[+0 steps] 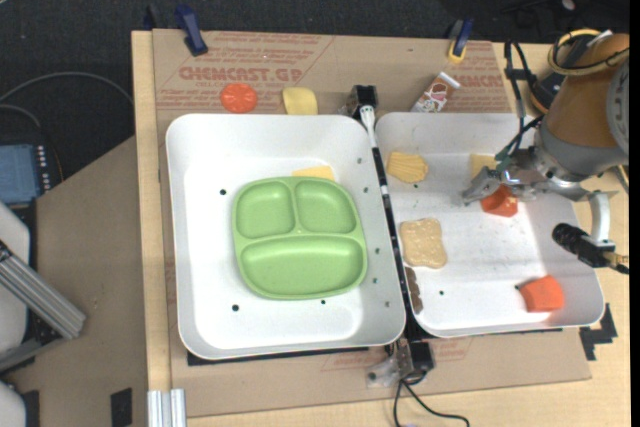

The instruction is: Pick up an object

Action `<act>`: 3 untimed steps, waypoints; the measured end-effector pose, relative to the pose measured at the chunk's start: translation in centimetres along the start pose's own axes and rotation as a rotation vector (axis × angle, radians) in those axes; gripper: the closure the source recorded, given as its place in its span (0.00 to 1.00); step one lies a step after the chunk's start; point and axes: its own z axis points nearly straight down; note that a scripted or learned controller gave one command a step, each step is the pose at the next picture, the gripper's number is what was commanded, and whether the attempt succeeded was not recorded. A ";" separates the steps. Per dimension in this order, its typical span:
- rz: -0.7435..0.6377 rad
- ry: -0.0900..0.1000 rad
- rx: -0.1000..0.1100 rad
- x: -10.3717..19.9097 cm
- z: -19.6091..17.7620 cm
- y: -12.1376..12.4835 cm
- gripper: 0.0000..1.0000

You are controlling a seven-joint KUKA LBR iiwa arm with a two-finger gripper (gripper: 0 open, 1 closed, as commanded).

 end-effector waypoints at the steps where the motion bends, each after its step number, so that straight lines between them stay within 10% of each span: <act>1: 0.001 -0.006 -0.014 -0.3 -1.8 0.3 1.00; 2: 0.002 -0.004 -0.010 -0.3 -1.6 0.2 0.00; 3: -0.002 0.013 0.015 2.8 0.4 -0.4 0.00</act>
